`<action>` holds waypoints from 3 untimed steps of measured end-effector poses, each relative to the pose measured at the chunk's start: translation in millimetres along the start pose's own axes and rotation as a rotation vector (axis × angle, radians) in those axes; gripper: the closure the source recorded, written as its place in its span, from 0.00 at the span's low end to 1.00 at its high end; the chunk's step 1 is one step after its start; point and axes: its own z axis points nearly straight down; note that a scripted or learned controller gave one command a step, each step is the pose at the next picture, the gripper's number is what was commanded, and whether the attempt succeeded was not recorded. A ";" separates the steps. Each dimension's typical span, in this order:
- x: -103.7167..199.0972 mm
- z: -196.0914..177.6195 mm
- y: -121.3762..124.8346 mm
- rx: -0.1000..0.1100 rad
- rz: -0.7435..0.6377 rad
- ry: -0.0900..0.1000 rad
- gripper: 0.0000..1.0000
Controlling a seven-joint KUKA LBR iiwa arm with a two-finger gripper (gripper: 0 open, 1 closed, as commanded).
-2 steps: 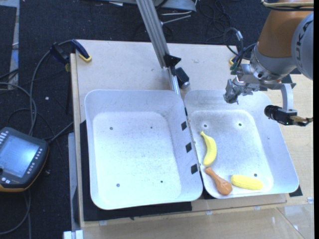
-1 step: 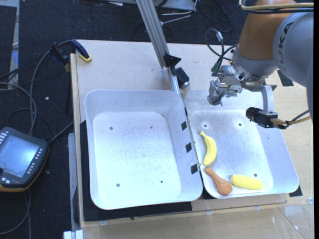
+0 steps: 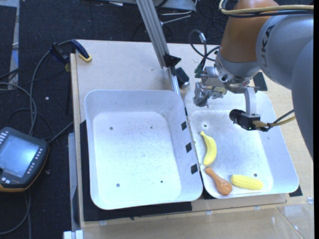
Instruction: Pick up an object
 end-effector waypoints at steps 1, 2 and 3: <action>46.7 -5.3 -0.9 0.000 -0.001 0.000 1.00; 100.7 10.0 -3.6 0.001 -0.001 0.000 1.00; 97.9 9.2 -3.1 0.000 0.003 -0.001 0.00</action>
